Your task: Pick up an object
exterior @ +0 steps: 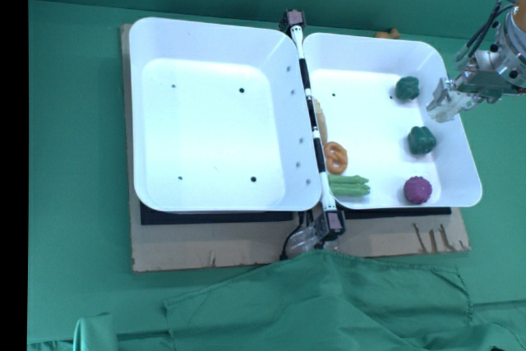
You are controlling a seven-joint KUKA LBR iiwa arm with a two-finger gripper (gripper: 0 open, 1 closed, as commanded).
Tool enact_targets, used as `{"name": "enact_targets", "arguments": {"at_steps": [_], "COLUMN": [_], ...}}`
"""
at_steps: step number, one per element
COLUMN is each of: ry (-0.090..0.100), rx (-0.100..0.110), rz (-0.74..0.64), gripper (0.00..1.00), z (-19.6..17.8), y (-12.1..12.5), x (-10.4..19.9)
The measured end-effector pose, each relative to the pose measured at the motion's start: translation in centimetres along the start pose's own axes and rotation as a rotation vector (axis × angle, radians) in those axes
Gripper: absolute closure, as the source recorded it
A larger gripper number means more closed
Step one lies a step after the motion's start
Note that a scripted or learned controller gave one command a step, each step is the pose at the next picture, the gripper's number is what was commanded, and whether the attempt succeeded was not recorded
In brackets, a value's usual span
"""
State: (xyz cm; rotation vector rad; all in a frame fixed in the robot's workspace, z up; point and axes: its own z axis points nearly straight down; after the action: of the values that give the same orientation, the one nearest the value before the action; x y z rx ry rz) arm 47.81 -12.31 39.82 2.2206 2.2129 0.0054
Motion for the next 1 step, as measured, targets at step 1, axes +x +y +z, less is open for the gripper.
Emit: {"name": "enact_targets", "arguments": {"at_steps": [1], "ry": [-0.001], "rx": [0.001], "rz": [0.001], "gripper": [1.00], "z": [-0.03], "y": [-0.44], "x": [-1.60]}}
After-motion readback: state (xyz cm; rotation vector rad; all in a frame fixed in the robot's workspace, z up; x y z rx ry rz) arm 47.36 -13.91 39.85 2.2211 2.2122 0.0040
